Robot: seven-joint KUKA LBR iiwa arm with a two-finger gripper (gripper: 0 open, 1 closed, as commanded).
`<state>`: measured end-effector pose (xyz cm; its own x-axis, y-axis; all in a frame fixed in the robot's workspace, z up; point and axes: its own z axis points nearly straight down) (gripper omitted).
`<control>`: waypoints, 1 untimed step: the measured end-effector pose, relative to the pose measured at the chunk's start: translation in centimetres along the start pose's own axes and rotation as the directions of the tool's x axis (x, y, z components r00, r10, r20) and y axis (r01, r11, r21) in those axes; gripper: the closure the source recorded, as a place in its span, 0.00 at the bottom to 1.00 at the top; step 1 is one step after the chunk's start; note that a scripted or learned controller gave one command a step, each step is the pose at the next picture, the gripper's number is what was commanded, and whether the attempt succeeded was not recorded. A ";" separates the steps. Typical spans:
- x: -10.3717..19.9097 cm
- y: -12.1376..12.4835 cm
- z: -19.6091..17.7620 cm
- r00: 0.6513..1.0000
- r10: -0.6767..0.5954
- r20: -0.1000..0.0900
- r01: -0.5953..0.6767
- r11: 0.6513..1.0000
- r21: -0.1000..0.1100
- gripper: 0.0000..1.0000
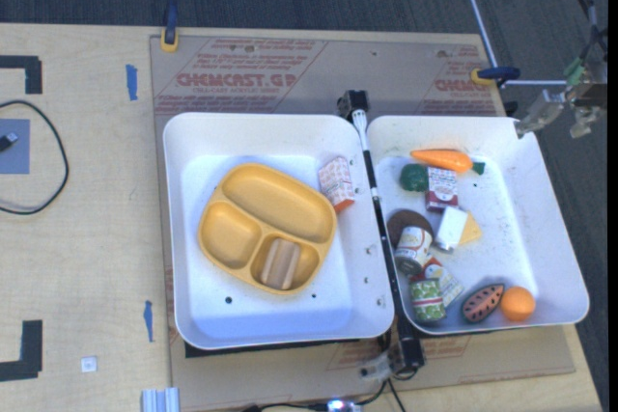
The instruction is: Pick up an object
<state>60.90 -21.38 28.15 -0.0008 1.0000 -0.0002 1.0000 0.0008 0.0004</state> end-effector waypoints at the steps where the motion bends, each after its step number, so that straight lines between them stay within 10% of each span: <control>1: -0.6 0.7 17.2 1.000 -0.002 -0.008 0.002 1.000 0.005 0.00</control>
<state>61.57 -21.96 10.93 -0.0028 1.0000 0.0080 1.0000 0.0029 -0.0045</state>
